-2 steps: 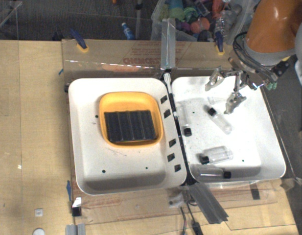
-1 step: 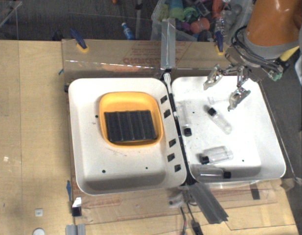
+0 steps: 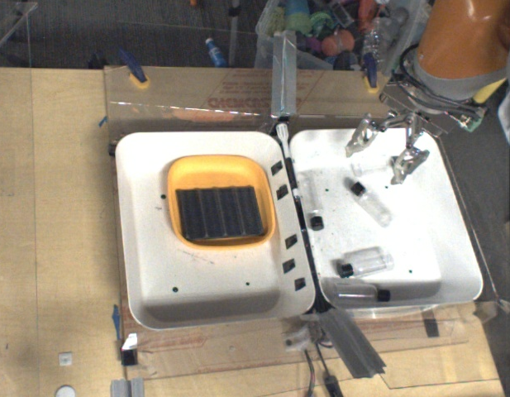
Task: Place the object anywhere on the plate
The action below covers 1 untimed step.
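A yellow plate (image 3: 221,169) with a dark ribbed insert lies in the left bin (image 3: 147,222). In the right bin (image 3: 453,246) lie several clear vials with black caps: one (image 3: 369,199) near the middle, one (image 3: 364,263) lower down, one (image 3: 311,203) by the divider and one (image 3: 358,289) at the front wall. My gripper (image 3: 387,149) hangs over the back of the right bin, above and behind the middle vial, open with nothing between its fingers (image 3: 359,136).
A clear tub of colourful toys (image 3: 337,11) stands behind the bins. A divider rail (image 3: 293,222) with black clips runs between the two bins. A clear screen (image 3: 197,93) stands along the back edge.
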{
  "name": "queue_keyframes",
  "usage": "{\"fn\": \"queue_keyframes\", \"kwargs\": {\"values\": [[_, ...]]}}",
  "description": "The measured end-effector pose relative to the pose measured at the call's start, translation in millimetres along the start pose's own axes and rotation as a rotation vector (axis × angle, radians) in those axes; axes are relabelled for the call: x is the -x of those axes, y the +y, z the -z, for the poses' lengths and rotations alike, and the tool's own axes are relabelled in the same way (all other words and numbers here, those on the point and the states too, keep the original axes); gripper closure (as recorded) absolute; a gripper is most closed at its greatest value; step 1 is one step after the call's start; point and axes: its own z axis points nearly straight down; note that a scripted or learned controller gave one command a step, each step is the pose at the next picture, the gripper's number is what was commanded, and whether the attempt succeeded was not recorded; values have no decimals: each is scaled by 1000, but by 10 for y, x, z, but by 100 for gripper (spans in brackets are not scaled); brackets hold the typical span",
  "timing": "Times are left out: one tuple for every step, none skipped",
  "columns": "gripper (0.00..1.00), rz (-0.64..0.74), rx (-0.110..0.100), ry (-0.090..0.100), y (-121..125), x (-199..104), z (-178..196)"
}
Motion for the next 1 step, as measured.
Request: {"fn": "queue_keyframes", "kwargs": {"values": [[0,383,2,-1,36,42,16]]}}
